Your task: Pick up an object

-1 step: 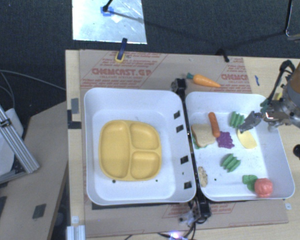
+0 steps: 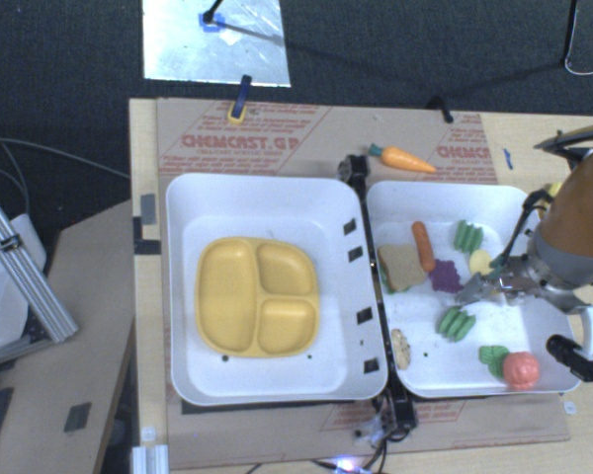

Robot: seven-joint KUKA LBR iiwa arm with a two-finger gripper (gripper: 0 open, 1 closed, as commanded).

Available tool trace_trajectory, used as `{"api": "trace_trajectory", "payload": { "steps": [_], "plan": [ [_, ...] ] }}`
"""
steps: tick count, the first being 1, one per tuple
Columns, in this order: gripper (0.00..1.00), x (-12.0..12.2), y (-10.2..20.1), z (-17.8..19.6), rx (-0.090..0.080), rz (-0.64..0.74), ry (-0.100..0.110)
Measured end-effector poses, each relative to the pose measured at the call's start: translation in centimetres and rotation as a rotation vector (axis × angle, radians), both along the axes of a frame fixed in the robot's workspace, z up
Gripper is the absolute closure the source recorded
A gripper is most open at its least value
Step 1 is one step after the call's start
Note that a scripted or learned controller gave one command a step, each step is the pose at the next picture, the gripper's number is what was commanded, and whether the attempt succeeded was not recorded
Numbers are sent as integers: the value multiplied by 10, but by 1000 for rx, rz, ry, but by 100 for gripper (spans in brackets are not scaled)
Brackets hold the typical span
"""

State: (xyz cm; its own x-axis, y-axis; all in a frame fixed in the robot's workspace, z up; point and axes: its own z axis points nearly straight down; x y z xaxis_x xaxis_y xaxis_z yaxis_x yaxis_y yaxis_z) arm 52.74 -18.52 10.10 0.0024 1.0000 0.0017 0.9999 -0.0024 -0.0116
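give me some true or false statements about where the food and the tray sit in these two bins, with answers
1. The yellow tray lies in the left bin. True.
2. The carrot lies inside the right bin. False: it rests on the bench beyond the bin's far rim.
3. The pink ball sits near the right bin's near edge. True.
4. The purple piece sits in a compartment of the yellow tray. False: it is in the right bin, beside the brown slice.
5. The gripper is over the left bin. False: it is over the right bin, close to the purple piece.
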Motion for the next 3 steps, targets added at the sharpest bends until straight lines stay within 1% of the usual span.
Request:
{"api": "trace_trajectory", "payload": {
  "steps": [1,2,3],
  "plan": [
    [0,35,-22,-17,-3,4,-15],
    [0,68,-21,-15,-4,8,-18],
    [0,-23,-23,3,-1,-1,-8]
  ]
}}
